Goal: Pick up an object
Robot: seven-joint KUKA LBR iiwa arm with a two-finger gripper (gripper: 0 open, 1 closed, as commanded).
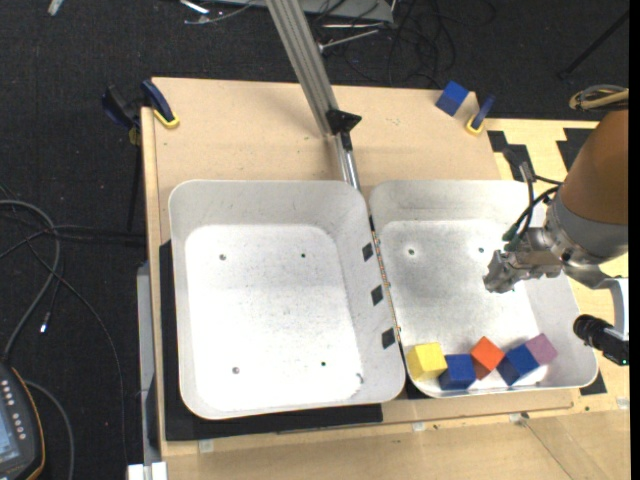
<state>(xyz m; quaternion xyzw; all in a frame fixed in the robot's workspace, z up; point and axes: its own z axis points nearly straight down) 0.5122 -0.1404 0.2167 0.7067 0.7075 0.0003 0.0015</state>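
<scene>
Coloured blocks crowd the right bin's lower edge; pincer, width unclear, should descend squarely over one.

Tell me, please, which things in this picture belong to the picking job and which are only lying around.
Belong to the job:
gripper, over the right bin
yellow block
two blue blocks
orange block
purple block

Only lying around:
left bin
blue block on the bench
clamps at the bench's back corners
cables on the floor
</scene>
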